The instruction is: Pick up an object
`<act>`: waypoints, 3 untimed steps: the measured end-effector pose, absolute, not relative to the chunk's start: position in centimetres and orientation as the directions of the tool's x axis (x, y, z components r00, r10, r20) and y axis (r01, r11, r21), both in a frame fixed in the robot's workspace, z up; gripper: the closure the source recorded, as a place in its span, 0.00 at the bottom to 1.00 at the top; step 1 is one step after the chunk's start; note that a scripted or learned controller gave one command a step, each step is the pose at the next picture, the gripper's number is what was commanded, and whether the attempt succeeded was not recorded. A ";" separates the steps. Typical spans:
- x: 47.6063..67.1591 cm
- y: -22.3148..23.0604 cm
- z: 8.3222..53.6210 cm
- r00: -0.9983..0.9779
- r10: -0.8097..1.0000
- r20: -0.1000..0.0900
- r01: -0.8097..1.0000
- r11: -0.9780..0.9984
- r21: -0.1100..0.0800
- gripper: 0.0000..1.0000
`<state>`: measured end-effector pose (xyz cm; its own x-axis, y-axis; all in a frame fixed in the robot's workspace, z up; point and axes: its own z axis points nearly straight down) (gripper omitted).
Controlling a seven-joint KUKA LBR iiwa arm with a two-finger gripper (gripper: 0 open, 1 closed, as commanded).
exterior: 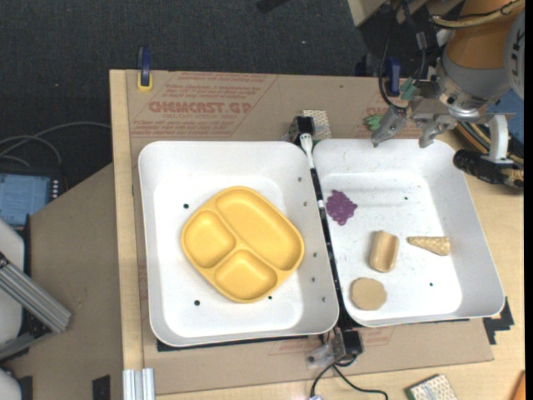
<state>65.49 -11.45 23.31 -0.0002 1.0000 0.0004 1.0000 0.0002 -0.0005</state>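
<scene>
A grey arm with an orange band hung over the far right corner of the bench, its gripper [406, 130] poised above the far rim of the right bin [466, 223] with its two fingers spread apart and nothing between them. Inside that bin lay four small objects: a purple piece [340, 207] near the far left corner, close to the wall shared with the neighbouring bin; a tan cylinder [383, 251] near the middle; a cone-shaped piece [429, 244] just to its right, tip pointing toward the bin's right edge; and a round tan disc [367, 293] by the near edge, just below the cylinder. None of the four touched another, and all sat well apart from the gripper. The left bin [162, 223] held a yellow divided plate [241, 243] with three compartments, resting at a slant across the bin's middle. Both bins stood side by side on a brown cardboard sheet [200, 102] printed with red lettering, a blue-and-yellow clamp [146, 68] gripping the sheet's far left corner.
</scene>
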 end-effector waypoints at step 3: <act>54.4 -13.3 8.6 0.002 1.000 0.002 1.000 -0.002 0.000 0.00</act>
<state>54.38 -13.30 8.59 0.0023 1.0000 0.0016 1.0000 -0.0023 -0.0001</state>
